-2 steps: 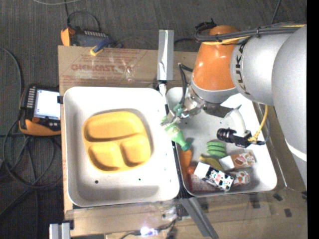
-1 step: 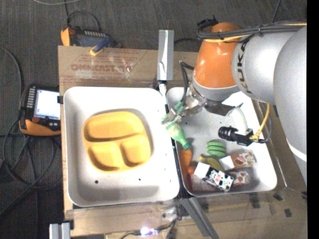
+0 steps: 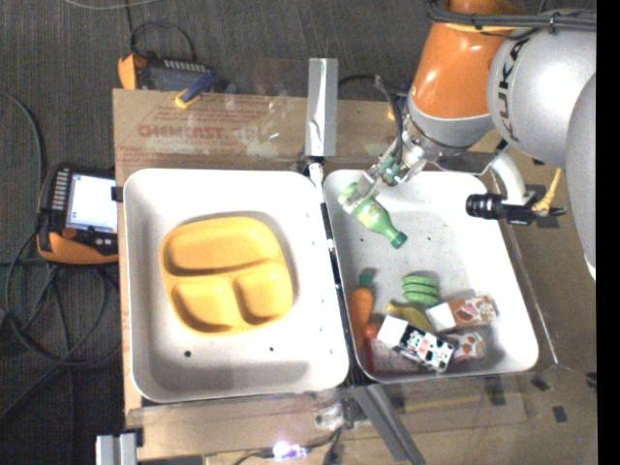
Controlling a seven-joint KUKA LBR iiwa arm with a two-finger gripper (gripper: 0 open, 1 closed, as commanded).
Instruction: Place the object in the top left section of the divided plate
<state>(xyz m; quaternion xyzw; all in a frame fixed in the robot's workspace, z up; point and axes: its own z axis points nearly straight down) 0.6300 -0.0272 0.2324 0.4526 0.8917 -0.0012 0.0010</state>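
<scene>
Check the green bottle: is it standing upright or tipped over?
Tipped. The green bottle hangs slanted at the upper left of the right bin, cap end toward the lower right, its upper end at the hand.

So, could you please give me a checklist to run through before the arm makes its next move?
1. Bottle between the pincer tips: cannot tell; the pincer sits at its upper end in the right bin.
2. Bottle lifted off the bin floor: cannot tell.
3. Plate in the left bin: ok.
4. Plate's top left section free of things: ok.
5. Carrot and the other toys apart from the bottle: ok.
</scene>
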